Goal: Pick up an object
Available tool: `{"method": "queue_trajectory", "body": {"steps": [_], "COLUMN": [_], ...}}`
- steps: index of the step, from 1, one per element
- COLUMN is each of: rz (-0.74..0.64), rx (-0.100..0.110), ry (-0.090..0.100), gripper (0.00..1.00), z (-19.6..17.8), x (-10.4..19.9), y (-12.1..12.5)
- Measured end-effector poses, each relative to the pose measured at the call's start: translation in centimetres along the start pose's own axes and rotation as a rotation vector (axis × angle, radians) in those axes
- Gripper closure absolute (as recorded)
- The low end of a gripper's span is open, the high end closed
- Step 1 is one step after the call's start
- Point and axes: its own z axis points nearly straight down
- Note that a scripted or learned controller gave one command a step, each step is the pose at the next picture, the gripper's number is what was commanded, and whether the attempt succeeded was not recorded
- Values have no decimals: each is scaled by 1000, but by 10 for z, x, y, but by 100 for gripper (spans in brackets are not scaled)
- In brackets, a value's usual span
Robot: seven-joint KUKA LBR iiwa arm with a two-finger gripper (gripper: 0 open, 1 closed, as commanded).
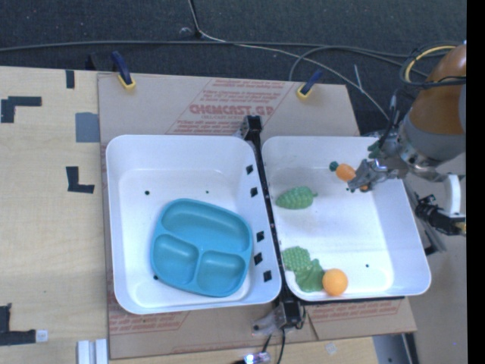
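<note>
Sitting in the right bin (402, 226): small orange carrot (343, 171) up top, green bumpy piece (295, 198), leafy green (301, 268) touching an orange ball (334, 281).

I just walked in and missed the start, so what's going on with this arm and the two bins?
The grey arm reaches in from the right, its tool low over the far side of the right bin, right beside a small orange carrot-like toy. Whether it grips the toy can't be told. Also in that bin lie a green leafy piece, another green piece and an orange ball. The left bin holds a blue divided tray.
</note>
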Motion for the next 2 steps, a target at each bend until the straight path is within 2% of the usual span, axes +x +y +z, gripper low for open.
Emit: {"method": "queue_trajectory", "body": {"steps": [1,2], "rz": [-1,-5], "rx": [-2,5], "ry": [-1,1], "gripper": [100,100], "z": [-53,-41], "x": [0,61], "y": [1,-1]}}
